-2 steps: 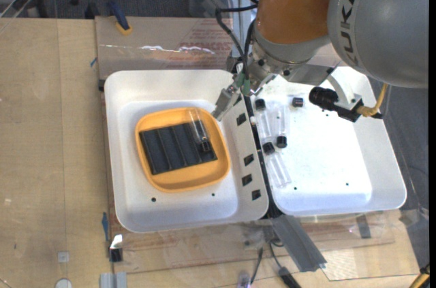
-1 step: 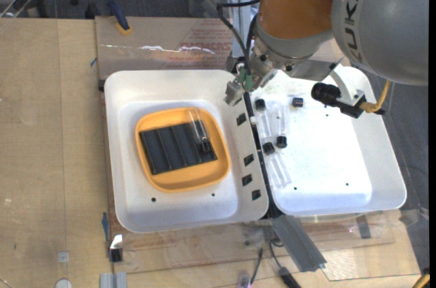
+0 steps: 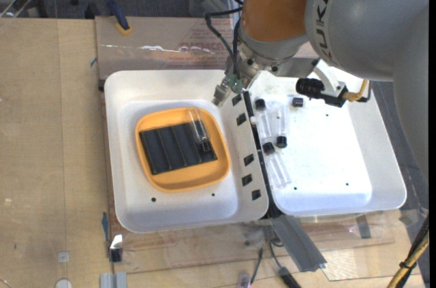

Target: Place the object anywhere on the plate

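Single cam looking down, so just the one view. Arm (image 3: 368,1) came in from the top right, w/ the orange band sitting big over the back of the bins. Gripper (image 3: 225,93) was at the back right corner of the left bin (image 3: 129,198), right next to the divider btwn the two bins, tip pointing down and to the left. Couldn't tell if it was open or closed, too small and blurry at that angle, and I saw nothing in it.

The orange plate (image 3: 170,114) sat in the middle of the left bin. On it lay a black ridged block (image 3: 174,147), flat, covering most of the plate. The clear tube (image 3: 199,129) lay along the right edge of that block, so it was on the plate. Relative to the gripper, the tube was in front and a bit to the left. Near, but apart and not touching.

Right bin (image 3: 340,171) had more stuff. One clear tube w/ a dark cap (image 3: 279,169) lay close to the divider, another one (image 3: 272,118) further back, plus a few small black bits (image 3: 298,102) scattered around. A row of little black tabs (image 3: 248,159) ran along the divider. Both bins sat on the wooden table (image 3: 48,144).
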`<state>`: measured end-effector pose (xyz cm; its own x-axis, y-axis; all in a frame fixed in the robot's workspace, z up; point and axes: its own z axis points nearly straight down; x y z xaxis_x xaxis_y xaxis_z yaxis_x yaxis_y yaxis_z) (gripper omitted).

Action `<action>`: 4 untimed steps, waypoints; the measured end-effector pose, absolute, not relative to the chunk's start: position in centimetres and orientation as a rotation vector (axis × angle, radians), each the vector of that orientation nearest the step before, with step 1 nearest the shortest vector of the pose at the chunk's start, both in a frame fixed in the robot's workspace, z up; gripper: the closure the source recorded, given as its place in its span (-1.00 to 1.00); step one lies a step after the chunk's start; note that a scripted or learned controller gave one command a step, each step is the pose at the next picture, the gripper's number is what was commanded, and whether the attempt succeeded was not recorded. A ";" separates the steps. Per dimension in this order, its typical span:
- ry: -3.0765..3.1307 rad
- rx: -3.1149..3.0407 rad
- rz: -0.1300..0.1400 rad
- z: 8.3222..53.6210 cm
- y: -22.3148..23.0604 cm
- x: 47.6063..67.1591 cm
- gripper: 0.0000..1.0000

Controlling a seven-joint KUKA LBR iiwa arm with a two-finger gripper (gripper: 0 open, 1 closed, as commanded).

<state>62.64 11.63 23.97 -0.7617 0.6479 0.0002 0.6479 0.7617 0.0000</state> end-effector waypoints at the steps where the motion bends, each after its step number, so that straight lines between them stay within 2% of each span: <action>1: -3.034 -0.839 -0.004 23.0 11.7 66.0 1.00; 4: -3.049 -0.849 -0.021 26.2 11.8 66.4 1.00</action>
